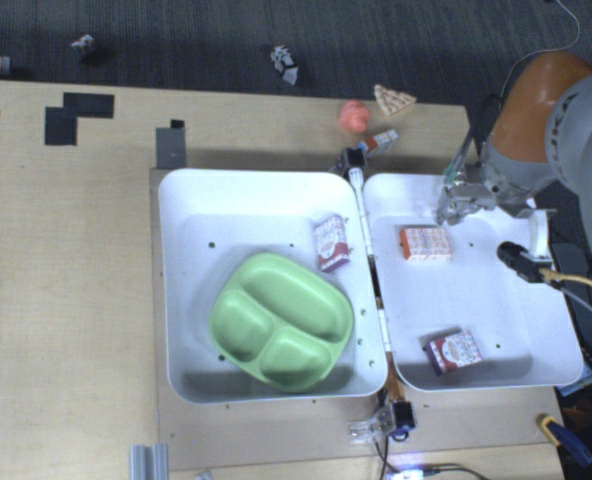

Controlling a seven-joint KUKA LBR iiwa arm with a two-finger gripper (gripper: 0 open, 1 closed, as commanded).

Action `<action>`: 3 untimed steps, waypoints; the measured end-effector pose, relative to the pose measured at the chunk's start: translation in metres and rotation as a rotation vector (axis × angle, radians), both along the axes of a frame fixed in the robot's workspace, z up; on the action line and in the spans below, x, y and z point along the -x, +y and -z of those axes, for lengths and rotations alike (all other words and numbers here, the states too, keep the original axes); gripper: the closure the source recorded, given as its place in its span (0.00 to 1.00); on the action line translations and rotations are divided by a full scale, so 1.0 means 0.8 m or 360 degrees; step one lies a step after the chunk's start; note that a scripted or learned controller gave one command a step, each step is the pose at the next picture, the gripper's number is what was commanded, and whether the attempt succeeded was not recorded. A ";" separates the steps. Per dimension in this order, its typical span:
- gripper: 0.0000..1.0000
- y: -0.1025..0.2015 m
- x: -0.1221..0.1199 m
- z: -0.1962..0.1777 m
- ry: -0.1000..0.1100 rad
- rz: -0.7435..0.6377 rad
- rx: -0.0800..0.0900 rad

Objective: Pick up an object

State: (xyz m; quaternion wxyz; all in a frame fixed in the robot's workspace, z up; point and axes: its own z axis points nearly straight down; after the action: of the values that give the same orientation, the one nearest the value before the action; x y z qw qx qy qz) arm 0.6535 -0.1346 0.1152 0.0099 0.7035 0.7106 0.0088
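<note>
I am looking down on a pale wooden bench (pixel 66 298) against dark carpet (pixel 196 18), bearing two shallow white bins. The left bin (pixel 181 268) is holding one green divided plastic tray (pixel 281 320) and one small red-and-white packet (pixel 331 242). The right bin (pixel 536 318) is holding two small cartons: an orange-and-white one (pixel 425 243) and a dark red one (pixel 453 351). The metal two-finger gripper (pixel 456 205) is hovering just beside the orange-and-white carton, gripping nothing that I can see.

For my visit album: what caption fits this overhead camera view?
Robot arm's gripper poised over the right bin beside a small orange carton; green divided plate in left bin.
</note>
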 end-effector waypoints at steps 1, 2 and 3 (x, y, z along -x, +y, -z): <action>0.00 0.000 0.000 0.000 0.0001 0.0000 0.0000; 0.00 0.064 0.073 0.036 0.0032 0.0009 -0.0003; 0.00 0.051 -0.008 0.001 0.0032 0.0007 -0.0002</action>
State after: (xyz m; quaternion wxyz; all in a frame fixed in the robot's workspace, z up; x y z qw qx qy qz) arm 0.6601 -0.0942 0.1141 0.0023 0.7051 0.7091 0.0021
